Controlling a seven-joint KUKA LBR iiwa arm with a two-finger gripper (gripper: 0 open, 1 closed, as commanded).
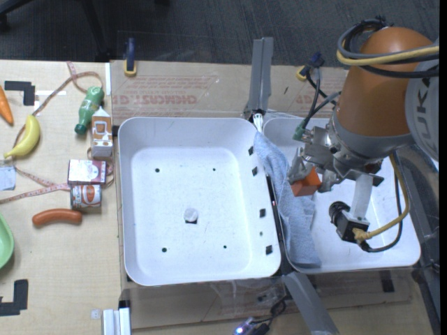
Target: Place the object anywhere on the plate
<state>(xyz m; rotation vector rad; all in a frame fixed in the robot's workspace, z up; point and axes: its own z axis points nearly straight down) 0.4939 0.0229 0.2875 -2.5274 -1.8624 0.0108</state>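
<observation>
Gripper hangs over the left part of the right bin, and an orange block sits at its fingertips; it looks pinched between nearly closed fingers, though the wrist hides much of the contact, so the hold may be shallow.

A shallow pinch is the main risk: the block could slip or twist loose mid-carry and drop into the bin, or onto the grey cloth draped just left of the gripper over the wall between the bins. That cloth could also snag the fingers or the trailing cable if the arm travels low.

No plate is clearly visible; the left bin holds a small pale disc, well left of the gripper, which may be the target.

Open floor surrounds that disc. The shared bin walls demand a lift before crossing leftward.
</observation>
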